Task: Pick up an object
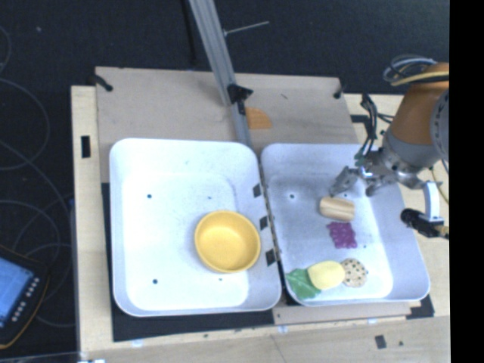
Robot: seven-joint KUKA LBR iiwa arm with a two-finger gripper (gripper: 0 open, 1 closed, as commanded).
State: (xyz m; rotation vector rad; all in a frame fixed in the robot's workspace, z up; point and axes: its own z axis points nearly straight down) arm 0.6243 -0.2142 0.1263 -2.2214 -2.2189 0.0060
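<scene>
Dark floor with loose cables surrounds a pale worktop (302, 112) that carries two shallow white bins side by side. Far off to the left of the fingers lies the left bin (151, 172), with a yellow bowl (227, 241) toward its lower right part. Directly under the fingers is the right bin (302, 172), and the grey arm with its orange band (414, 119) reaches in over that bin's right rim.

Pointing down and to the left, the fingers (349, 181) look spread, with nothing between them. Just below them, apart from the tips, lies a tan roll (336, 207) on its side. Further below sits a purple bunch of grapes (342, 235), and lower again, along the bin's near wall, a yellow lemon (326, 274) overlaps a green leaf (300, 281), with a speckled cookie (353, 272) touching the lemon's right side.

My judgement is that this is the approach step: no object is lifted yet, and the roll is the nearest candidate. The next move calls for a short descent to straddle the roll, then closing.

Room is generous to the left of the fingers, where bare bin floor runs to the dividing wall. To their right the rim is close, and the crowded near corner leaves little clearance.
</scene>
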